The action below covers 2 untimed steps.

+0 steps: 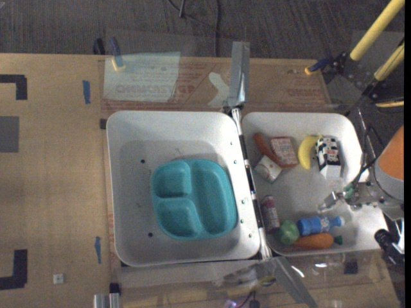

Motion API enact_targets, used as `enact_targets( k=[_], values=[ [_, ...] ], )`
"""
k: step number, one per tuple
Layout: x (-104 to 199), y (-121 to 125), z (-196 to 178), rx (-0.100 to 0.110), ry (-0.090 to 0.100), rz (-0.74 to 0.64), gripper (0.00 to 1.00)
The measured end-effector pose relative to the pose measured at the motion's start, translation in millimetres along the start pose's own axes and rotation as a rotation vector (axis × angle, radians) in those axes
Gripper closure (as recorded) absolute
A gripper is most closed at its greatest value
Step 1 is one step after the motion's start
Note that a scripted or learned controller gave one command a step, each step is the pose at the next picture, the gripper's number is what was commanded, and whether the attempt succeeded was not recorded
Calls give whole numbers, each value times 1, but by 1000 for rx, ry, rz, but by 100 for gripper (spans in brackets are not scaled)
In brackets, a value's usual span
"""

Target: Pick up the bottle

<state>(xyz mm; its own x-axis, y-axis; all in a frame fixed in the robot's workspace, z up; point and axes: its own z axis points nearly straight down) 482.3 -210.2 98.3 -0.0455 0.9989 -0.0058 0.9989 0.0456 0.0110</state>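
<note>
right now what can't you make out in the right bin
- Tool: small and blurred in the camera view; whether it is open or shut cannot be told.
- Blue bottle: label too small to read.
- Carrot: its top edge hides behind the bottle.
- Arm: cut off by the right edge.

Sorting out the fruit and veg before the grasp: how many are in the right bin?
3, possibly more hidden: a yellow banana at the far side, a green pear near the front wall, and an orange carrot beside it, under the blue bottle.
</note>
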Motion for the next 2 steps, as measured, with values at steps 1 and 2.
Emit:
enact_targets(
  k=[1, 2],
  values=[
    [17, -1, 11, 5, 1, -28, 0],
    [53, 1, -57, 7, 5, -247, 0]
  ],
)
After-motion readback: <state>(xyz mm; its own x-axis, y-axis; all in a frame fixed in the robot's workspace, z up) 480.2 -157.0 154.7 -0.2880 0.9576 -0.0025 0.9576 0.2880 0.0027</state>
